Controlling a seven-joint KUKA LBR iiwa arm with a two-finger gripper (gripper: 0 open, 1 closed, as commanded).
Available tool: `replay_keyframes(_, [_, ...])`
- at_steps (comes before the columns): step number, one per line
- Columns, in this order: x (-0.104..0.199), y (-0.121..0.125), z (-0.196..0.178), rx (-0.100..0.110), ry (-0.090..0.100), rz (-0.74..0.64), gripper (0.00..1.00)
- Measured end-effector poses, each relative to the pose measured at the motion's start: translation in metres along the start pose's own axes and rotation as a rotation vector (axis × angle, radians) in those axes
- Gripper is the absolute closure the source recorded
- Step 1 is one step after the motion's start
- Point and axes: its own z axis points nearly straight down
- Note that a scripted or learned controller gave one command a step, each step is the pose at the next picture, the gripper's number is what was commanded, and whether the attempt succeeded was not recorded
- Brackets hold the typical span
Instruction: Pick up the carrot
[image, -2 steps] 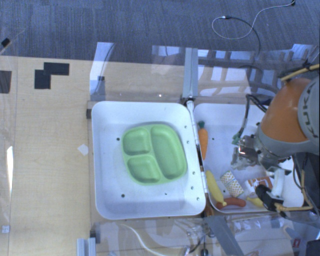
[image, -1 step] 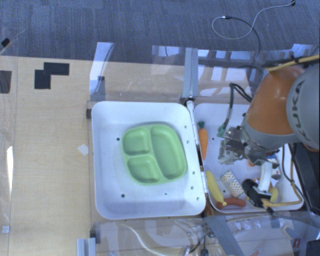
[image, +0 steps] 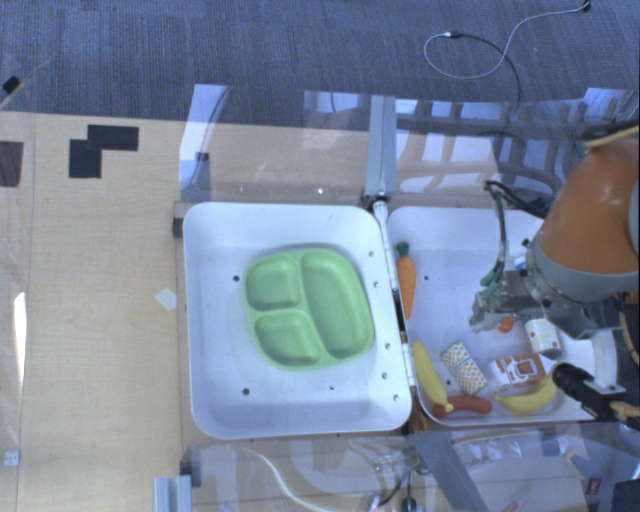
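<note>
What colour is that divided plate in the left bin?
The divided plate is light green, with three compartments. It shows clearly in the camera view from above.

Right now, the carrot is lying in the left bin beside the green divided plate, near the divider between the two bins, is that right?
Not quite: the camera view shows the carrot in the right bin, against its left wall by the divider. The green divided plate sits alone in the left bin.
</note>
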Motion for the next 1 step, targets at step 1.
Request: replay_keyframes(1, [0.0429, 0.0047, -0.0133, -0.001, -0.001, -0.313, 1.0])
